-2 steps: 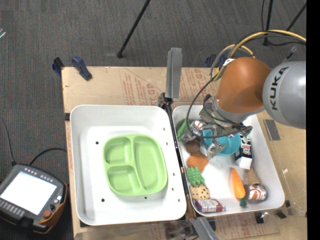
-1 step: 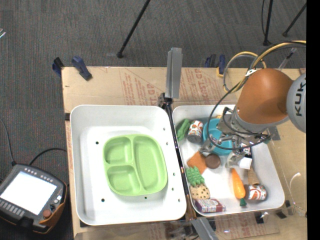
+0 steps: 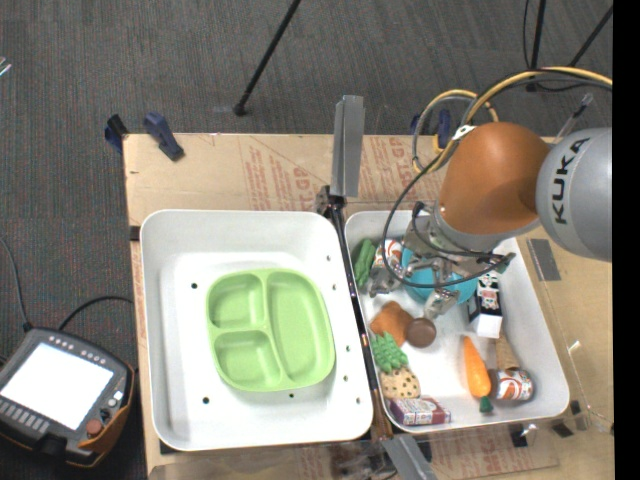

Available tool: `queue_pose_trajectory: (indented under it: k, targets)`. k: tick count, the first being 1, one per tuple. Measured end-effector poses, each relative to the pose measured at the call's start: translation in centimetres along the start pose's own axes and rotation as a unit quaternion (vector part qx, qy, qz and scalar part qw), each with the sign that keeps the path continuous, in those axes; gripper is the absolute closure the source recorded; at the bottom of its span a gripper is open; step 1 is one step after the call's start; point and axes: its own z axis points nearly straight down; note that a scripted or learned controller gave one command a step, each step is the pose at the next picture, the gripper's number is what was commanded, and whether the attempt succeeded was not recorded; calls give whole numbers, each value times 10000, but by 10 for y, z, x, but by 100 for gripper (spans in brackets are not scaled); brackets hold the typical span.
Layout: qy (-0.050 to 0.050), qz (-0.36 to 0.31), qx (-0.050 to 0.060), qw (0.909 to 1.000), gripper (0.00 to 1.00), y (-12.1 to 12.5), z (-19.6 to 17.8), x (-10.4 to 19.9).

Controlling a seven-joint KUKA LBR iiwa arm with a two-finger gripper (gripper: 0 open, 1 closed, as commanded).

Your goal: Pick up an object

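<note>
My gripper [image 3: 433, 294] hangs low over the back middle of the right bin [image 3: 545, 343], under the orange wrist band. It sits right above a blue cup-like thing [image 3: 436, 278], and I cannot tell if it touches it. A brown lump [image 3: 391, 320] and a dark brown round piece [image 3: 421, 333] lie just in front of the gripper. An orange carrot [image 3: 475, 366], a tin can [image 3: 512, 386] and a small white and black carton [image 3: 487, 310] lie toward the right side. The arm hides the bin's far corner.
The left bin [image 3: 170, 268] holds a green divided plate [image 3: 270, 330]. In the right bin's front left lie a green spiky toy [image 3: 388, 351], a speckled yellow piece [image 3: 401, 382] and a red and white box [image 3: 419, 411]. A green vegetable [image 3: 363, 260] lies by the divider. A tablet [image 3: 55, 388] sits at the lower left.
</note>
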Motion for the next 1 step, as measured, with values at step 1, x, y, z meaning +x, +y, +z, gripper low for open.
queue_pose_trajectory:
  k: [1]
  targets:
    - [28,-107,-63,9999,0,-27,2,25]
